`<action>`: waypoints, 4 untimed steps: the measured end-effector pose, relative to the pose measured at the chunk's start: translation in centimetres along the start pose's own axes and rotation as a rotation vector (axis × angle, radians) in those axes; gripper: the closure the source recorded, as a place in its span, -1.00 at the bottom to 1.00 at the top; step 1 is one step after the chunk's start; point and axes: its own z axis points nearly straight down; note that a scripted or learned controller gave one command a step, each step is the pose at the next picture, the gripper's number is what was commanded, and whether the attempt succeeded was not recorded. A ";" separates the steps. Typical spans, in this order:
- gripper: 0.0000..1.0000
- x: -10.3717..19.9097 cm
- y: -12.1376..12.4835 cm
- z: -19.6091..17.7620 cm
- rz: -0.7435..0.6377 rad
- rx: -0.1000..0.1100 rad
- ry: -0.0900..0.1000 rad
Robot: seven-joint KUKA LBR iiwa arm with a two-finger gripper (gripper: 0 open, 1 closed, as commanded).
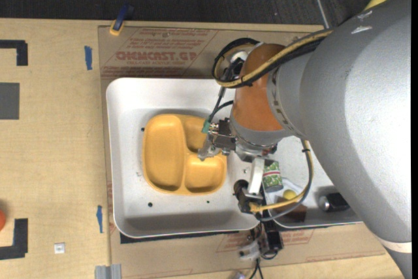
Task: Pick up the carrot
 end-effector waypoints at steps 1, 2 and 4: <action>-1.00 -0.3 -0.2 0.1 -0.112 0.011 -0.004; 1.00 -1.7 0.0 -0.8 -0.095 0.014 -0.027; 1.00 0.0 -5.0 -13.0 -0.047 0.001 0.000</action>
